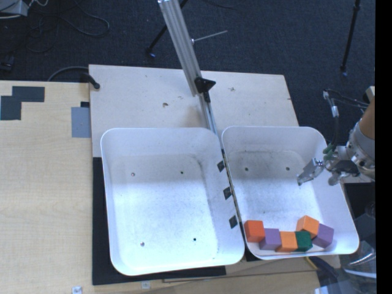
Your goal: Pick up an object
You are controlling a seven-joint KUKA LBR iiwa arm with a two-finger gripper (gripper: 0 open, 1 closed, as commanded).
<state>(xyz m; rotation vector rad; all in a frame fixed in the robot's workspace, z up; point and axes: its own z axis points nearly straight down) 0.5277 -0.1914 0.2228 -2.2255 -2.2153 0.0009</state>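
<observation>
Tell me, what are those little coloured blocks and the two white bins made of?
Blocks: probably foam or painted wood, matte, no shine, slightly soft edges. Right bin and left bin: likely moulded plastic, smooth with rounded corners, dark scuffs and specks.

Pincer (308,175) low at right, empty

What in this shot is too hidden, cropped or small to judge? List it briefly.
- Hand: small and dark over the right bin; whether it is open or shut is unreadable.
- Arm: cut off by the camera view's right edge.
- Green block: partly covered by the orange blocks and purple blocks crowding it, so its shape is unclear.
</observation>
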